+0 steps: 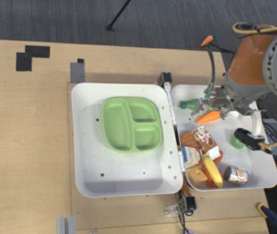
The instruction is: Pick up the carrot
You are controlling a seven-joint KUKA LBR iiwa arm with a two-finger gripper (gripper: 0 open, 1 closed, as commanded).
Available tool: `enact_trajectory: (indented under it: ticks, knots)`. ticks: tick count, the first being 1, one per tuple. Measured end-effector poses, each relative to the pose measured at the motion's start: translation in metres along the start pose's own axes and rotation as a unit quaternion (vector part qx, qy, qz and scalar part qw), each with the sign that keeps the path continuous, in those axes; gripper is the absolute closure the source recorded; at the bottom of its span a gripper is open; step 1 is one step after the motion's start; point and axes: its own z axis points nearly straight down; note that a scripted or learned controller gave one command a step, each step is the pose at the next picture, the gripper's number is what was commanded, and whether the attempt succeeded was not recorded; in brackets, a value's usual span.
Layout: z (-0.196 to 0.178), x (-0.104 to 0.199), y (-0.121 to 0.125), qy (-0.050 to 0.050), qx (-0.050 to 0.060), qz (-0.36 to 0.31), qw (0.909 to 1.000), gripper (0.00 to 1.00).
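In right bin (269, 177), carrot (208, 116) at gripper (215, 106)

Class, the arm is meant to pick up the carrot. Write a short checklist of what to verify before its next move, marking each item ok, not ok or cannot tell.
1. Carrot in view, in the right bin: ok.
2. Gripper positioned at the carrot: ok.
3. Carrot seen between the fingers: cannot tell.
4. Carrot apart from the green bottle: ok.
5. Carrot apart from the packet pile: ok.
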Motion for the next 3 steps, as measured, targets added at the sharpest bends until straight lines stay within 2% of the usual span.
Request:
enact_trajectory:
  ticks: [1, 2, 3]
  knots:
    - [0.099, -0.018, 0.014, -0.001, -0.002, -0.045, 0.9990, 0.00]
    - [-0.140, -0.097, 0.040, -0.002, -0.003, -0.148, 0.9890, 0.00]
    - [-0.024, -0.076, 0.006, 0.000, 0.000, -0.248, 0.9687, 0.00]
